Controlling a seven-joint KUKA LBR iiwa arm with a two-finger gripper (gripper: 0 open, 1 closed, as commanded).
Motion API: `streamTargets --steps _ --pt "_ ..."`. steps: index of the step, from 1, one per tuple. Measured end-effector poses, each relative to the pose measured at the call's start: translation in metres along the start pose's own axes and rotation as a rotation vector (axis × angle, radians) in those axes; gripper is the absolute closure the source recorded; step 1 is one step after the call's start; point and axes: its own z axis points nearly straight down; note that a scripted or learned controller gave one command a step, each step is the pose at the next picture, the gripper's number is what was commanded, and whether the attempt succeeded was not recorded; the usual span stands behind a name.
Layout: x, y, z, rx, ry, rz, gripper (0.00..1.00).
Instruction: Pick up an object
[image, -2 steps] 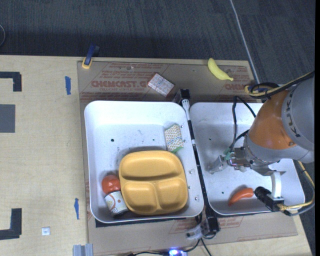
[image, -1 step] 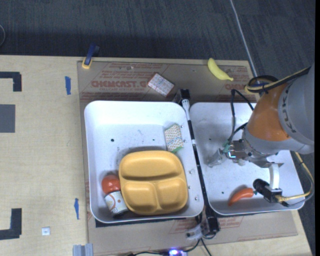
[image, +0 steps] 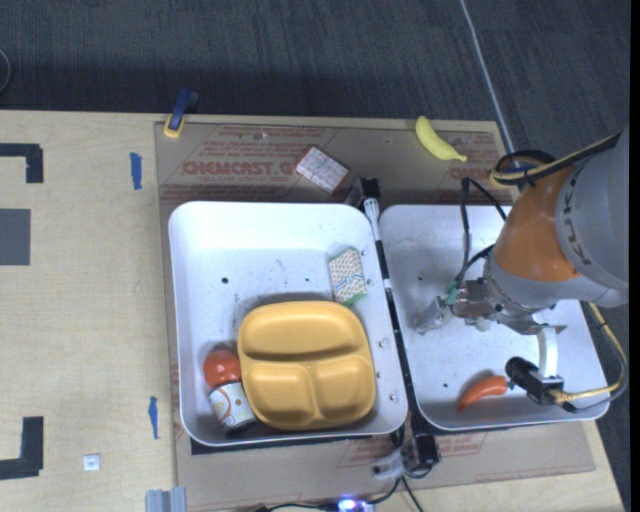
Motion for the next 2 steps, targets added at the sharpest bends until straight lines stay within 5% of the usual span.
streamTargets --steps 2 --pt "0.002 0.05 0.0 0.0 0.0 -0.002 0.0"
